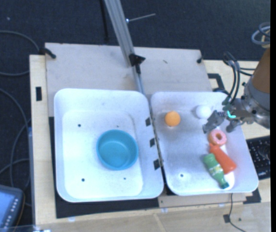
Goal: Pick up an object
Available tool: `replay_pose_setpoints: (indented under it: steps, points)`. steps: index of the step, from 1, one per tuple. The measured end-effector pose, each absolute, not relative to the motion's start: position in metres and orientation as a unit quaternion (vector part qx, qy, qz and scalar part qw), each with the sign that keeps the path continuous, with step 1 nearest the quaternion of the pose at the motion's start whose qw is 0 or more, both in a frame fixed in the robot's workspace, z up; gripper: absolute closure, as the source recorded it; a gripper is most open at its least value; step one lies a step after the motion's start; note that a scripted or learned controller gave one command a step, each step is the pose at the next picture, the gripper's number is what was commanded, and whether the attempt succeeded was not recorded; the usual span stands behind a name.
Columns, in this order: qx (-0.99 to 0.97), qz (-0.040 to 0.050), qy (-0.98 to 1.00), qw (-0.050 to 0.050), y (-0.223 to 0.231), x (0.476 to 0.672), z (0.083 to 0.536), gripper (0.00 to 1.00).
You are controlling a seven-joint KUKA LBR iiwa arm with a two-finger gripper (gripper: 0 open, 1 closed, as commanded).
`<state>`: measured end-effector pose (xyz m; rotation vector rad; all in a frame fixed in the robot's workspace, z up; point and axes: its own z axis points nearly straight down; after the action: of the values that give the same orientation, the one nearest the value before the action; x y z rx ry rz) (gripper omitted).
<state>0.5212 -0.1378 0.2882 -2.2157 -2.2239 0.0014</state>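
Gripper (223,123) open, holding nothing, above pink ring (218,138) in right bin (186,149); arm cut off at frame edge.

An orange ball (172,119) and a white ball (202,111) lie apart near the right bin's far side, a pink ring (218,138) touches an orange bottle (224,159) lying beside a green bottle (214,168) at its right, and a blue bowl (117,149) sits upright in the left bin.

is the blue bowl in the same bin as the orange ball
No, the blue bowl sits in the left bin, while the orange ball lies in the right bin.
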Motion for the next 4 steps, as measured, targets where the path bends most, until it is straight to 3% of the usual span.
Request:
replay_pose_setpoints:
  steps: [1, 4]
  points:
    - [-0.706, -0.0008, -0.708, 0.0, -0.138, 0.522, 0.29, 0.0]
    - [-0.708, 0.0026, -0.706, 0.002, -0.133, 0.533, 0.107, 0.0]
